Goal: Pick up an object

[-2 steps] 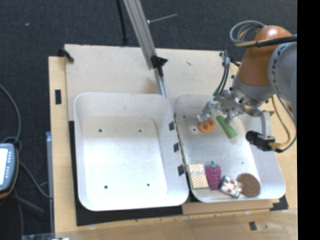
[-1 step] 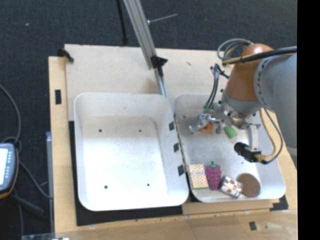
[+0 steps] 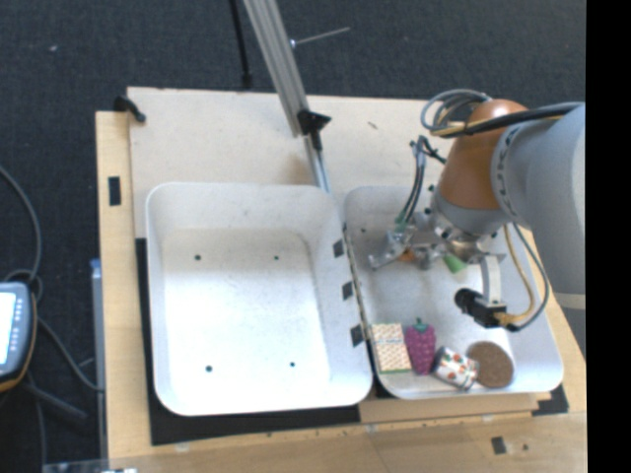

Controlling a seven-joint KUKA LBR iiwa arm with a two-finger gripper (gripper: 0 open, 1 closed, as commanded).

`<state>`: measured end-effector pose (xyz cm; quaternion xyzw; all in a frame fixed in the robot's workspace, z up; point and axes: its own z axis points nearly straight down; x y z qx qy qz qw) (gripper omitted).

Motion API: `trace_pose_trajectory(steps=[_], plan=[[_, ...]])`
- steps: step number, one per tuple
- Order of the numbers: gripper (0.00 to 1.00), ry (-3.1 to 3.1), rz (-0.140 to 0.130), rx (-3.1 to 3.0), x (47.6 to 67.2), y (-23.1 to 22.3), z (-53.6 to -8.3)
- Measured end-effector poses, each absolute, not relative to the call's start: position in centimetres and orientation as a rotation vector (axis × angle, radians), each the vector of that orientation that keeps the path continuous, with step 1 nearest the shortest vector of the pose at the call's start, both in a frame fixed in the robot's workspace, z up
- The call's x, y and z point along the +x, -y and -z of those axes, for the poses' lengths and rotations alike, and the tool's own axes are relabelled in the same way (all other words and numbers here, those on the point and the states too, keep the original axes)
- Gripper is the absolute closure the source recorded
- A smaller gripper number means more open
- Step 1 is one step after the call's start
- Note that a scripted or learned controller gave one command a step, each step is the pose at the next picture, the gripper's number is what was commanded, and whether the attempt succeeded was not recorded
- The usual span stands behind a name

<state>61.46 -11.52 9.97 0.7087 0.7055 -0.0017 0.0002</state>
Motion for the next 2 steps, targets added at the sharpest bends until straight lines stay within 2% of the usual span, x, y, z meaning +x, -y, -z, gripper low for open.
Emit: trace_pose_trajectory(steps=[1,2], plan=[[1.00,-2.206,-0.004,2.232,61.6,11.6,-11.3],[1.00,-2.206,-0.006,2.230,60.9,11.5,-17.3]])
